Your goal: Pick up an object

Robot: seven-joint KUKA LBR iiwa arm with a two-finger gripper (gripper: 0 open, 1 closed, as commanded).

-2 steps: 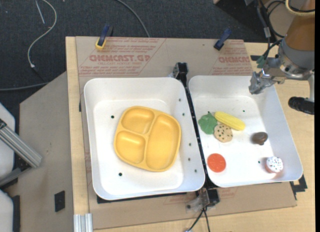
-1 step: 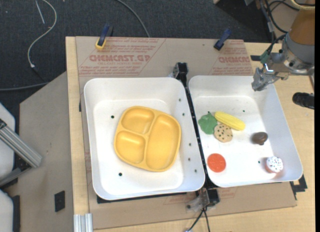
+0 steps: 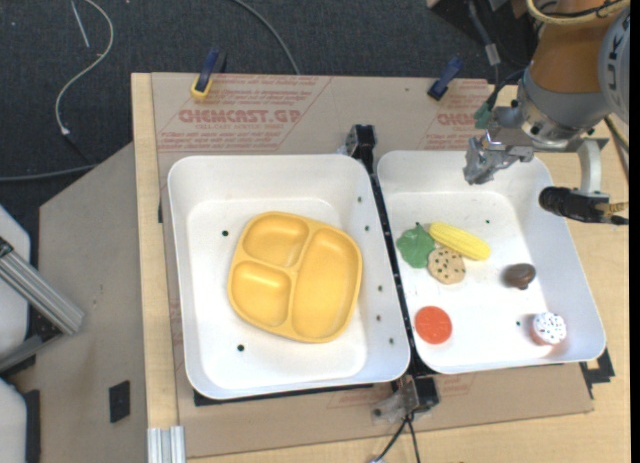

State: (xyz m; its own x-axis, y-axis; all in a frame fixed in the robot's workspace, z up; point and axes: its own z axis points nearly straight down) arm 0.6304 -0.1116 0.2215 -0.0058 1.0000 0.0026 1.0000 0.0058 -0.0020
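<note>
Smooth white bins [image 3: 200,211], lobed yellow plate [image 3: 296,276]

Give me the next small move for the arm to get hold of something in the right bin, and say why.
Probably shift the tool toward the near side of the right bin and lower it over the yellow corn. The tool hangs over the bin's far edge, with nothing under it, and the corn is the nearest item, lying beside the green piece and the cookie.

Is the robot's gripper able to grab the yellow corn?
Probably yes. The gripper is above the right bin's far edge, and the corn lies uncovered below it, touching the green piece.
</note>
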